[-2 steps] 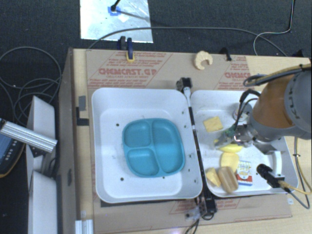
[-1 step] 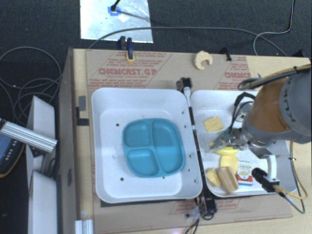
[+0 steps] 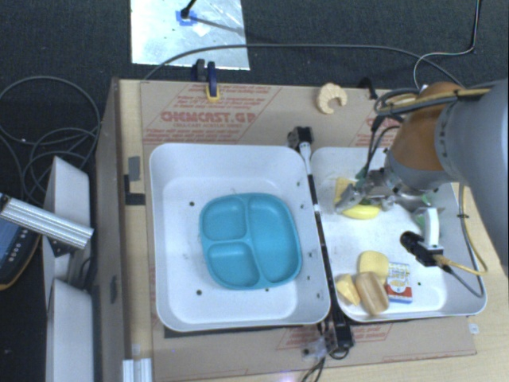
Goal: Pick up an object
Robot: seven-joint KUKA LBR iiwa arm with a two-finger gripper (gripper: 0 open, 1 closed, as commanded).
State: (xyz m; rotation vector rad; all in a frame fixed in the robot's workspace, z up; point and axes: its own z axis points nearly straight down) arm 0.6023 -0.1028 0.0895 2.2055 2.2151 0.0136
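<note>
I see the gripper (image 3: pixel 362 198) low in the right bin (image 3: pixel 455 293), near that bin's left wall and toward its far edge, its grey tip right over a yellow banana-like piece (image 3: pixel 362 211). From this angle I cannot tell whether the piece sits between the jaws or just under them, nor how the jaws stand. A pale yellow wedge (image 3: pixel 343 188) lies just beside the tip, closer to the left wall. The grey arm (image 3: pixel 461 130) with its orange band (image 3: pixel 425 130) comes in over the bin's far right corner. Toward the near edge of the same bin I count 4 things clustered together: a yellow lump (image 3: pixel 374 262), a tan bread roll (image 3: pixel 371 292) touching it, a small yellow piece (image 3: pixel 346 290) at the roll's left, and a red and white packet (image 3: pixel 398 283) at its right. The left bin (image 3: pixel 179 181) carries 1 blue divided plate (image 3: pixel 249 239) near its middle. A croissant-shaped toy (image 3: pixel 332 98) rests on the bench (image 3: pixel 238 114) beyond the right bin's far edge
</note>
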